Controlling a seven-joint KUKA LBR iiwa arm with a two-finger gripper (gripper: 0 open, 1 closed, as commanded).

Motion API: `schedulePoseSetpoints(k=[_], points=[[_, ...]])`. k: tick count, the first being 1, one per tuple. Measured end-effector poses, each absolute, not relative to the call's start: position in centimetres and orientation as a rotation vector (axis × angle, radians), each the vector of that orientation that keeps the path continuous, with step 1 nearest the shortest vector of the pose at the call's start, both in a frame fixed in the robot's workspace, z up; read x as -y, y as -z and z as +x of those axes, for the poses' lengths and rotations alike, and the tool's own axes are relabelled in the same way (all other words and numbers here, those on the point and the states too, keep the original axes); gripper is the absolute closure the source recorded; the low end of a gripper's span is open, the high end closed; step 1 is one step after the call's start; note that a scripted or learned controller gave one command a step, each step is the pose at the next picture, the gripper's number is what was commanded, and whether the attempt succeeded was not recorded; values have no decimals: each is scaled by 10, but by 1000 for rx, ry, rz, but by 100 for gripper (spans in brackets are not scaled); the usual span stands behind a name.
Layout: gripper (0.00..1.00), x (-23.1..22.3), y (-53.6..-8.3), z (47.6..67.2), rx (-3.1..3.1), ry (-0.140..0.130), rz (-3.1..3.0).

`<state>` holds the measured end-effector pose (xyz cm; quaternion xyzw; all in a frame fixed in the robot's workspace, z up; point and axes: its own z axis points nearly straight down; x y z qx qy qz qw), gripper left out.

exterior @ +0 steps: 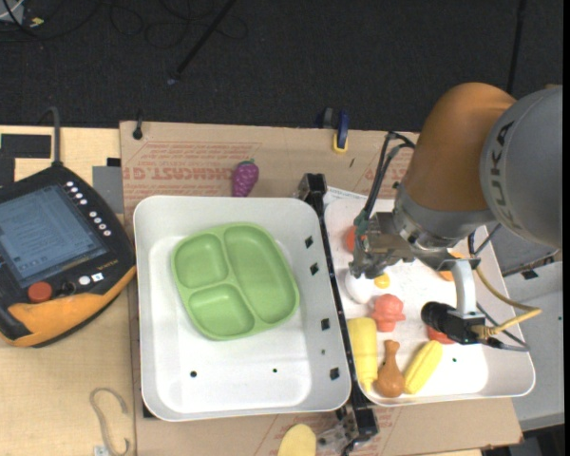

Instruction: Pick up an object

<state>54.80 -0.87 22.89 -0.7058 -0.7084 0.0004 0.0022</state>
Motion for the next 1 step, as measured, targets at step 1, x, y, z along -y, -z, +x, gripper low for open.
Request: schedulePoseSetpoints(k=[1], points=[[100, -47, -217, 557, 2222, -2, -2214]])
